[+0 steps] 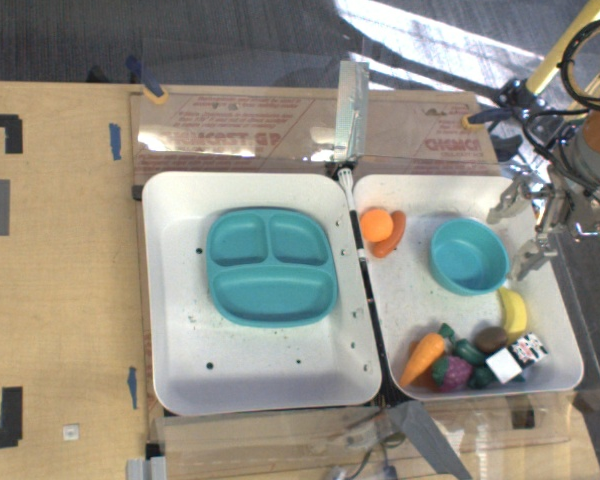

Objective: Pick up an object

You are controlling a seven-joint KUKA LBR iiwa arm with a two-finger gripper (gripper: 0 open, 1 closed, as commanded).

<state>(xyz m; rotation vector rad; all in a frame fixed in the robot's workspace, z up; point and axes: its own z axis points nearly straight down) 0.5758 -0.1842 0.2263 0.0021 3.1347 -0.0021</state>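
Observation:
The right bin [400,298] holds a teal bowl [468,256], an orange ball [378,225] on an orange piece near the divider, a yellow banana [514,311], a carrot [423,357], purple grapes [454,372], a brown piece [492,338] and a white block [507,364]. My gripper [518,232] hangs over the bin's right rim, just right of the bowl. Its two silver fingers [503,206] stand apart, open, with nothing between them.
A teal divided plate [272,266] lies in the left bin [170,298]. A clear upright divider [352,113] stands behind the bins. Cables and a yellow rod [570,38] crowd the upper right. Bare wooden bench [60,268] lies to the left.

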